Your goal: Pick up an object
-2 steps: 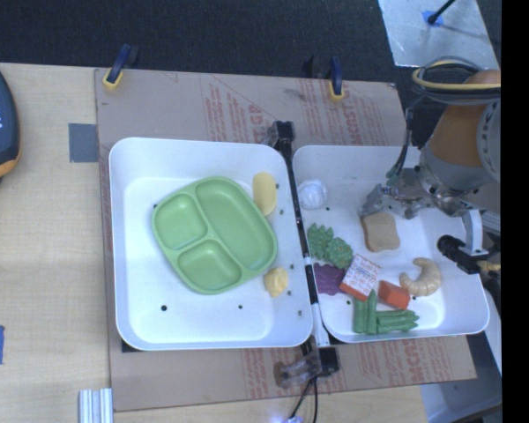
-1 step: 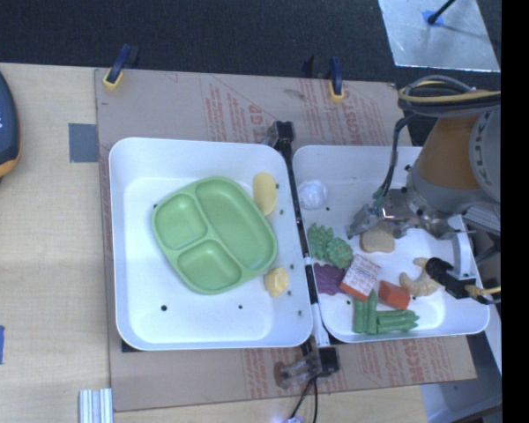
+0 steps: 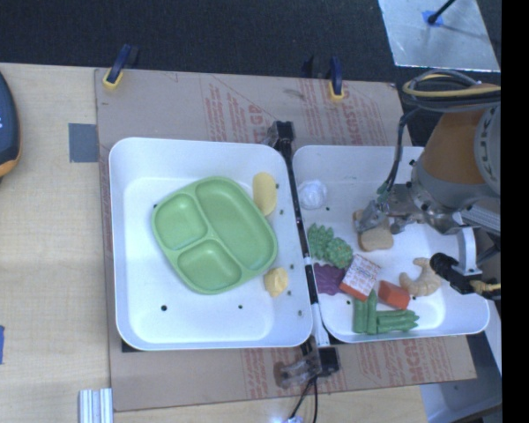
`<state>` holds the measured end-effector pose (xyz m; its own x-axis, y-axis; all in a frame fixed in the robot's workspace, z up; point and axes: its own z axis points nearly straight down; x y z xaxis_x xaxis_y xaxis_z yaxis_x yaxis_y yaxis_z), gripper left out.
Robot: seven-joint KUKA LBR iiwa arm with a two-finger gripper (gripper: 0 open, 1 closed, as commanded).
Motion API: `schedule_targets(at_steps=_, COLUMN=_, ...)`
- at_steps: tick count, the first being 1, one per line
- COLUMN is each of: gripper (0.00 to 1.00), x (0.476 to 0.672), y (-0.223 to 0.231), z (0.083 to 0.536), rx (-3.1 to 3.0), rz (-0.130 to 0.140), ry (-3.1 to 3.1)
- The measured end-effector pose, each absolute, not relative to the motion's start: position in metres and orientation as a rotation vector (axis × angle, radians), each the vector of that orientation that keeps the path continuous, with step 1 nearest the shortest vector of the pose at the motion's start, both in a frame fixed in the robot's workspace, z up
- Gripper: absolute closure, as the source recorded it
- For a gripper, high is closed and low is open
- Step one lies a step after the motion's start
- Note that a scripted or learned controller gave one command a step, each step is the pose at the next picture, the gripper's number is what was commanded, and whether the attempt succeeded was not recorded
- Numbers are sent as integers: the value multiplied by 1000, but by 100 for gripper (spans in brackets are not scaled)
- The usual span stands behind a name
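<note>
Wooden bench, brown cardboard sheet clamped on it, two white bins side by side

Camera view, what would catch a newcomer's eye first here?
The green divided plate stands out, lying in the left bin with two pale yellow pieces beside it. In the right bin a cluster of toy food lies, and the gripper sits over a tan piece.
</note>
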<state>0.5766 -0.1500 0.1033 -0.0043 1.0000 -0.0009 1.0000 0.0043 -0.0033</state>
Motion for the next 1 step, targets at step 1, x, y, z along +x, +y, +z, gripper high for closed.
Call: schedule_targets(at_steps=1, gripper=100, x=572, y=-46, z=198, rx=-2207, rz=-11, ry=-2238)
